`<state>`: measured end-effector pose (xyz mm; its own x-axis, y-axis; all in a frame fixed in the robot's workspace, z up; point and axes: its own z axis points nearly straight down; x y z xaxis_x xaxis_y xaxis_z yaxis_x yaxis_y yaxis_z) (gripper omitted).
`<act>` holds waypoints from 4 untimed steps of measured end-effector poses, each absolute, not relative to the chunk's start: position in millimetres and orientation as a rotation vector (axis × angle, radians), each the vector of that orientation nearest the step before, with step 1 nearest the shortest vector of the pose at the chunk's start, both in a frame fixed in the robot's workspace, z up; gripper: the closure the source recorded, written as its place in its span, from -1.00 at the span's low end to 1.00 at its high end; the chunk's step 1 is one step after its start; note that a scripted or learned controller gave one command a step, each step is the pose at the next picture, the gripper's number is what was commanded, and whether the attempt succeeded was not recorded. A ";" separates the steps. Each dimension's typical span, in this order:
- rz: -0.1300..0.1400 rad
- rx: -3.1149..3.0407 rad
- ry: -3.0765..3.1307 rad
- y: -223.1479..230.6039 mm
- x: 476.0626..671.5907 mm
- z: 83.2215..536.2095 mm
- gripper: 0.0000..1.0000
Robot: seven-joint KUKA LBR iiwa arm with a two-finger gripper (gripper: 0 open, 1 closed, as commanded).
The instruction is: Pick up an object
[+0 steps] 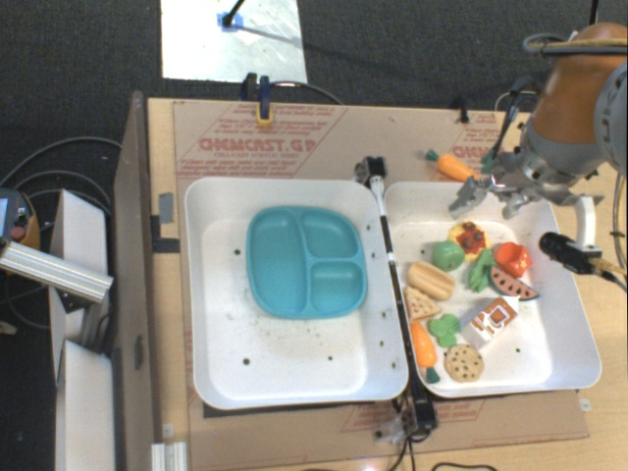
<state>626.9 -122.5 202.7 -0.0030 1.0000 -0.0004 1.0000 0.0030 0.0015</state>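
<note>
Entry, step in hand: approach. My gripper hangs over the far edge of the right bin, above its back rim. My two fingers stand apart, splayed and closed on nothing. No object is between them, so by my judgement the pick has not begun.

Stock, right bin, a cluster of toy food lying close together, several pieces touching:
- green round piece, near the divider
- yellow piece with red top, just beside the green one
- red tomato-like piece
- watermelon slice
- bread roll
- small carrot, against the divider side
- round cookie, nearest the front rim
- white carton with red print

Stock, left bin: one teal divided plate, lying flat.

Outside the bins: an orange carrot on the brown board, just behind the right bin.

Next move, as I judge it: come forward over the cluster, choose a piece with room on two sides for my fingers, descend, then close. The yellow piece is nearest to me; the cookie and the carton have the most free floor around them. Crowding is the main risk.

Writing: the board bears red print reading "CHEMCAST GP", repeated fainter near my wrist. The carton's print is too small to read
</note>
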 end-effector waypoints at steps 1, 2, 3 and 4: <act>0.003 2.218 2.217 -158.2 605.5 82.2 -1.00; 0.006 2.211 2.221 -181.1 656.6 86.4 -1.00; 0.008 2.211 2.214 -208.3 671.3 173.5 -1.00; 0.010 2.208 2.218 -200.2 606.7 98.8 -1.00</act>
